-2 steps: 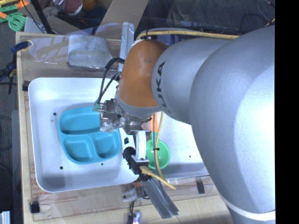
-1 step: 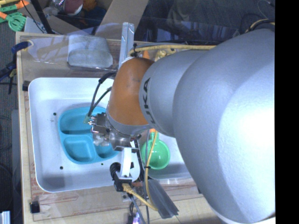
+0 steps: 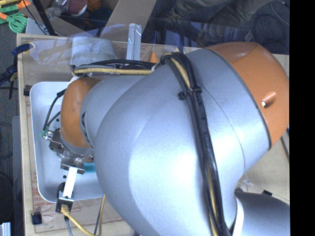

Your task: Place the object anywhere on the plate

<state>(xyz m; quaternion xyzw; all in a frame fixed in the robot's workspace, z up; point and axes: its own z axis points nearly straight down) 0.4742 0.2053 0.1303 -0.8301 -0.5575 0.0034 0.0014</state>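
- Arm (image 3: 197,146) comes in from the right and bulks over most of the table (image 3: 29,68). Its grey links and the orange band near the elbow (image 3: 261,97) sit closest to the camera.
- The forearm angles down and left, and a second orange band (image 3: 74,112) above the wrist sits over the bin (image 3: 37,132).
- One black cable bundle (image 3: 197,117) runs along the top of the arm. Thinner wires (image 3: 51,114) loop off the wrist over the bin's left half.
- Hand (image 3: 71,168) points down into the bin, near its front edge. Its own body blocks the business end, so I cannot tell if it is open or closed, or whether it holds anything.
- One small teal piece (image 3: 89,167) sits just right of the hand, inside the bin, half under the arm. It could be the object, but I can't confirm that.
- One white bar with black ends (image 3: 68,186) hangs below the hand, crossing the bin's front rim.
- Count: one arm, one hand, one bin, one teal piece.
- One cardboard box (image 3: 123,9) sits behind the bin, past the table's far edge.
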